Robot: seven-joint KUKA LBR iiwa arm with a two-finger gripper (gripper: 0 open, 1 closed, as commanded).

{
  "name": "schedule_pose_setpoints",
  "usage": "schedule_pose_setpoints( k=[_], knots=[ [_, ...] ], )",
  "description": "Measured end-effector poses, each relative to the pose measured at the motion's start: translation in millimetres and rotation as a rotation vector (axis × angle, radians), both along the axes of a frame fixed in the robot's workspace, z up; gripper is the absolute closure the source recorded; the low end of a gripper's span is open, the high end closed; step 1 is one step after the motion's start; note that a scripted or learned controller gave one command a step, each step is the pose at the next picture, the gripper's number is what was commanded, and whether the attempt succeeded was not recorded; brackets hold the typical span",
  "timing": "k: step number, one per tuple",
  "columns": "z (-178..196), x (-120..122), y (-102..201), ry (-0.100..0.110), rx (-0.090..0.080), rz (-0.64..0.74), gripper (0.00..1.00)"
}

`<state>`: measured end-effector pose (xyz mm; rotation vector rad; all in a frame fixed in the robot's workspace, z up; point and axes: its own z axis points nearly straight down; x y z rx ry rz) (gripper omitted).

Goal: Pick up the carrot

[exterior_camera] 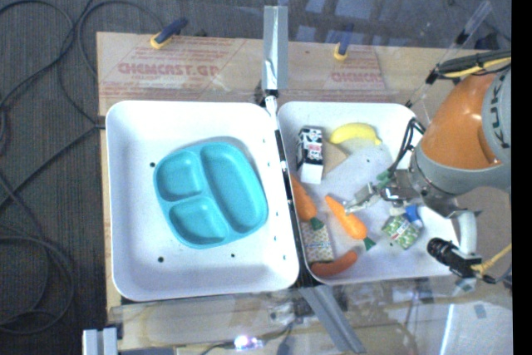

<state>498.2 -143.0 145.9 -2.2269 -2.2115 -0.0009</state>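
Gripper [363,197] poised beside the carrot [347,218] in the right bin [391,262]; jaw state cannot be told.

The carrot is seen near the bin's middle, the gripper just beside its upper end. A second carrot-like piece [302,199] lies along the left wall, so the wrong one might be taken. A closing grip could be fouled by the crowding: one banana [356,131], one milk carton [312,152], one sausage [334,263]. One blue tray [212,192] is held in the left bin [133,137].
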Motion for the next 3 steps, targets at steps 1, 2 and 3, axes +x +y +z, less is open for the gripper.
schedule_pose_setpoints(
  k=[1, 2, 3],
  knots=[
    [-53.0, 1.0, 40.9, -0.017, -0.011, 0.161, 0.00],
    [-44.0, 2.3, 44.7, -0.016, -0.003, 0.163, 1.00],
    [37.4, 63.6, 55.2, 0.000, -0.005, 0.208, 1.00]
  ],
)
